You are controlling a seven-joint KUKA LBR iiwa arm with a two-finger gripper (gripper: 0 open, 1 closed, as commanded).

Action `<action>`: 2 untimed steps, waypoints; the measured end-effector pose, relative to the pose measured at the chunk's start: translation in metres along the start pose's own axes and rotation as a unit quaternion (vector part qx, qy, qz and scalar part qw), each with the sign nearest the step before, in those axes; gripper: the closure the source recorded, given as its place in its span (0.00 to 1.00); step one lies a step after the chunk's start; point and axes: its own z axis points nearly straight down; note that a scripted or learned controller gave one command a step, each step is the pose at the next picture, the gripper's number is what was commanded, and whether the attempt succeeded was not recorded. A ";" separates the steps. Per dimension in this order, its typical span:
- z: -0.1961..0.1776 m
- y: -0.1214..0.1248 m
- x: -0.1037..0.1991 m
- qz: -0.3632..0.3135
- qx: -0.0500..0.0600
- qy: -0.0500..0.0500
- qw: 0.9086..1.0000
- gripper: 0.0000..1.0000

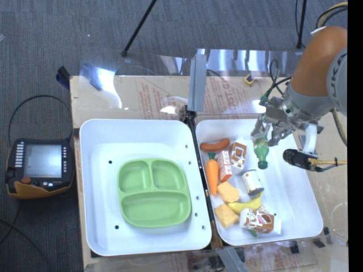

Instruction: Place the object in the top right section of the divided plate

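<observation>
Green bottle pinched upright between gripper fingers, raised over right bin; divided plate in left bin.

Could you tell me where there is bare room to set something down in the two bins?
All three sections of the green divided plate are bare, as is the left bin floor around it. The right bin is crowded left of centre; its right side is bare.
</observation>
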 end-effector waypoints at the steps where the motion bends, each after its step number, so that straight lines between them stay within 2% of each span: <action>1: 0.016 -0.033 0.056 -0.004 0.001 0.000 1.000 1.00; 2: 0.020 -0.053 0.125 -0.150 0.001 0.000 0.989 1.00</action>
